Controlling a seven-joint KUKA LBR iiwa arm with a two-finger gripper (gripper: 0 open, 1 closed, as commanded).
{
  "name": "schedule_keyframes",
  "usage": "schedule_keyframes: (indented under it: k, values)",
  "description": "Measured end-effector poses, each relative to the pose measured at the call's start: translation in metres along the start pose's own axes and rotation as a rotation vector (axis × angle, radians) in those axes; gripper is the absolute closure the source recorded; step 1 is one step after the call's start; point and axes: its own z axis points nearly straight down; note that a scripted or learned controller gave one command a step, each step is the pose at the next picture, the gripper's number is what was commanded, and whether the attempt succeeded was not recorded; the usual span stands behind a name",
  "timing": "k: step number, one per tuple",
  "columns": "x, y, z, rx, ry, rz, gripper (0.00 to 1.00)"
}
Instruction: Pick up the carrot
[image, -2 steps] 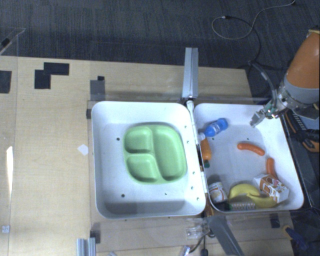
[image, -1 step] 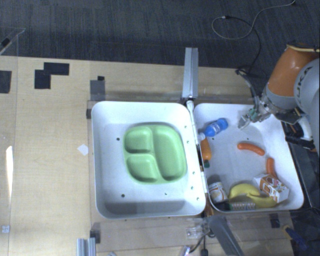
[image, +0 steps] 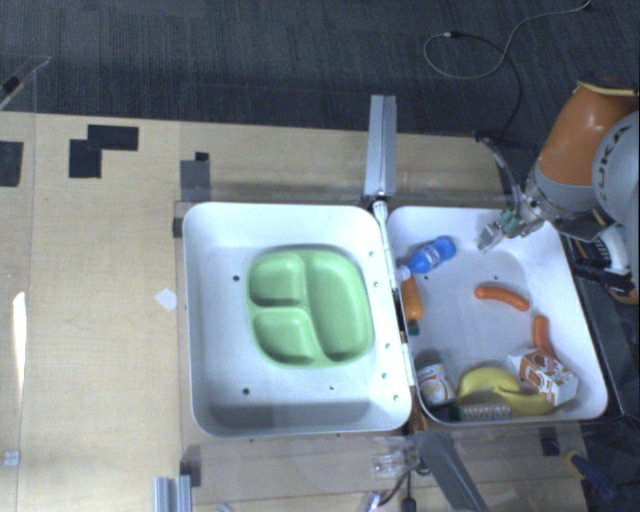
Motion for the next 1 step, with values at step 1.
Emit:
schedule_keyframes:
  k: [1]
  values:
    - [-0.0167, -0.0123, 0.0024, 0.006, 0.006, -0.244, 1.0]
